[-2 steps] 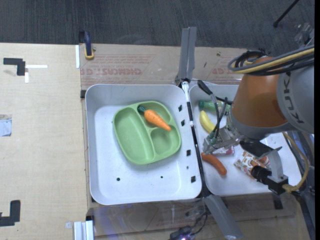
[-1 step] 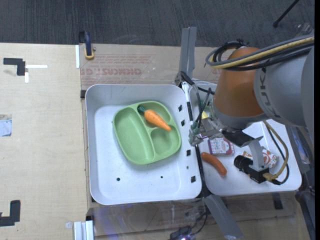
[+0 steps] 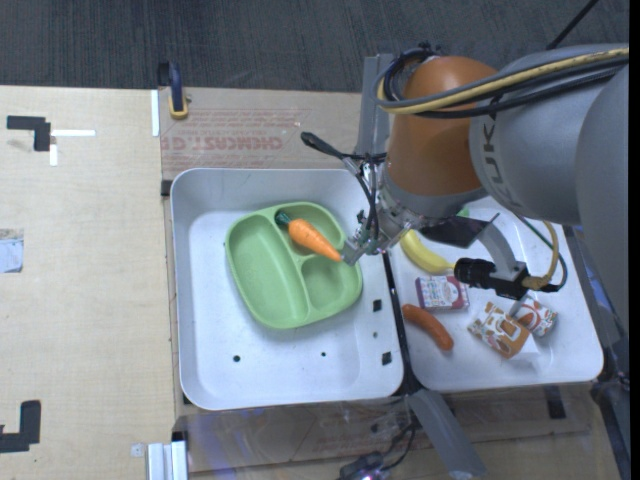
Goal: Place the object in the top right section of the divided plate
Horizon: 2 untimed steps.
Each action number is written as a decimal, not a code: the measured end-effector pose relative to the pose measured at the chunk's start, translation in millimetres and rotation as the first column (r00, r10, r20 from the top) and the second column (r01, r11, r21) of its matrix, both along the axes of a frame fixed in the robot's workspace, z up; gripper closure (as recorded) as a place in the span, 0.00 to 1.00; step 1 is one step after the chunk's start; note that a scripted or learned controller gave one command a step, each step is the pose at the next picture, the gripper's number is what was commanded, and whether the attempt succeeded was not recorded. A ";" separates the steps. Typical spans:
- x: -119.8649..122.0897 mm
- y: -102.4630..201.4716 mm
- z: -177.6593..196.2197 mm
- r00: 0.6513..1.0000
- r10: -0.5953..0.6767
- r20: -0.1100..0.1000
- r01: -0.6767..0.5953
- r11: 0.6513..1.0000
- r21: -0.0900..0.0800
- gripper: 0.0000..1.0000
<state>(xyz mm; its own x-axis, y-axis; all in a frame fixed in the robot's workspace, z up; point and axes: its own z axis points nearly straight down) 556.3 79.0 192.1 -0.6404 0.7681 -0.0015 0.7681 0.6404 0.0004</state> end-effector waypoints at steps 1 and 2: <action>0.0 -0.1 0.0 1.000 0.000 0.000 0.000 1.000 0.000 0.00; -38.0 -28.2 31.0 0.973 0.232 -0.001 -0.232 0.973 0.000 0.00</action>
